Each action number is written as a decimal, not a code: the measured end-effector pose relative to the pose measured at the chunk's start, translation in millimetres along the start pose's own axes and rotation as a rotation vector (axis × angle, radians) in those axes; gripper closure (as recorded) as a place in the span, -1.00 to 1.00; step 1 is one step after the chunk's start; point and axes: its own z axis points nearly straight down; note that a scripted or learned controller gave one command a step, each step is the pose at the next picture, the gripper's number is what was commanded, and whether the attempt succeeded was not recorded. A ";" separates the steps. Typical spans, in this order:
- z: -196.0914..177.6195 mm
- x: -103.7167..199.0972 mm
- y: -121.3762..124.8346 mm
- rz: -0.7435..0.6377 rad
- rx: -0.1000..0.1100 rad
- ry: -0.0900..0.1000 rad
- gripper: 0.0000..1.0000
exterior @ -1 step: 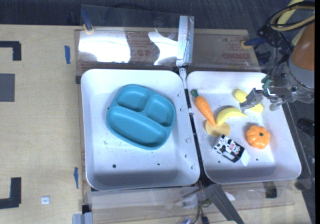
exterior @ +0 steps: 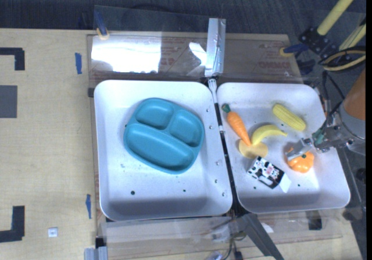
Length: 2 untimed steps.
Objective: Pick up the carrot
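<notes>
The carrot (exterior: 237,124), orange with a green top, lies in the right bin (exterior: 334,192) near its left wall, pointing toward the front right. My gripper (exterior: 302,149) reaches in from the right and hangs low over the bin's right half. It sits just above an orange round fruit (exterior: 301,163), well to the right of the carrot. Nothing of the carrot is near the gripper.
A yellow banana (exterior: 268,132) and a yellow chunk (exterior: 253,149) lie right beside the carrot's tip. A corn cob (exterior: 289,116) rests farther back, and a black-and-white item (exterior: 267,173) sits toward the front. The left bin (exterior: 110,195) holds a blue divided plate (exterior: 164,134).
</notes>
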 end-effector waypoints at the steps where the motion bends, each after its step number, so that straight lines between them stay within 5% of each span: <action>1: 34.4 25.4 -12.7 0.057 -0.009 -0.004 -1.00; 2: 25.0 25.3 -12.3 0.058 -0.012 -0.005 1.00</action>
